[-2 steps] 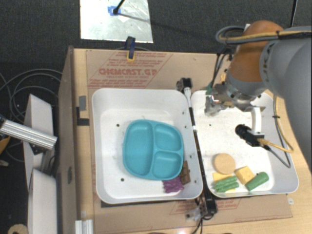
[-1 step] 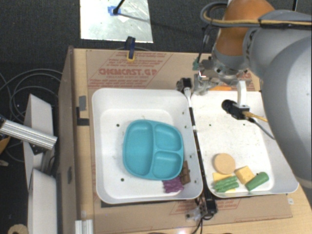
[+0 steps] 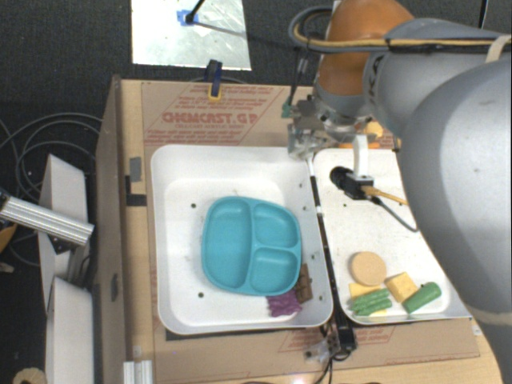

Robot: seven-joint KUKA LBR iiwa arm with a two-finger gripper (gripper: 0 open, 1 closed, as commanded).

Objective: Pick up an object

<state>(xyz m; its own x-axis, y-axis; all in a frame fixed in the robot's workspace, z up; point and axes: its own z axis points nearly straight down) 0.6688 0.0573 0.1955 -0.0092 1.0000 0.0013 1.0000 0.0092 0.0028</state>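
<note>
- Dark flooring surrounds the bench; a shiny metal sheet [image 3: 190,22] lies beyond the far edge and loose black cables [image 3: 48,142] lie to the left.
- Bench top is covered by a cardboard sheet [image 3: 200,110] with red lettering, bearing two white bins side by side.
- Left bin [image 3: 172,214]: a teal divided plate [image 3: 250,245] lies flat near the centre. A purple piece [image 3: 282,304] and a brown piece [image 3: 304,285] sit at the plate's near right corner, touching each other, close to the wall shared with the neighbouring bin.
- Right bin [image 3: 352,230]: four items are grouped at the near end. A tan round disc [image 3: 368,268] lies just beside a yellow block [image 3: 400,284]; a green ribbed piece [image 3: 370,302] lies in front of the disc, and a smooth green piece [image 3: 422,296] lies just beside the block.
- Grey arm [image 3: 448,174] reaches in from the right, its orange band [image 3: 360,30] above the wrist.
- Gripper [image 3: 306,144] sits at the far end of the divide between the two bins, well apart from every item listed. Whether it is released or clenched cannot be told; nothing is seen held in it.
</note>
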